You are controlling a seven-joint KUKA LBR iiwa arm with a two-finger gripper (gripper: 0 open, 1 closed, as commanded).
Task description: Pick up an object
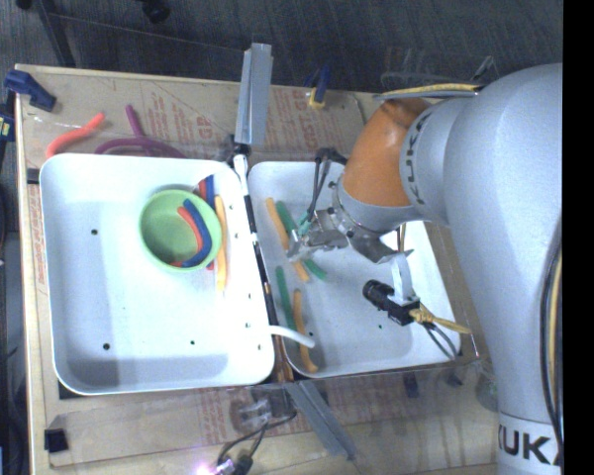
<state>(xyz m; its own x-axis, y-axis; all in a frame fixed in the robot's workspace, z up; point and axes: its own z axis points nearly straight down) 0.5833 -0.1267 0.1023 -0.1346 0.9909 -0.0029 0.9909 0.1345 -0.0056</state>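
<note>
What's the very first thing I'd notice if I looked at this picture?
Probably the big grey robot arm with its orange band, reaching in from the right over the right bin. Next, the bright green bowl in the left bin, with colourful sticks in and beside it. The gripper hangs low among orange and green sticks in the right bin.
</note>
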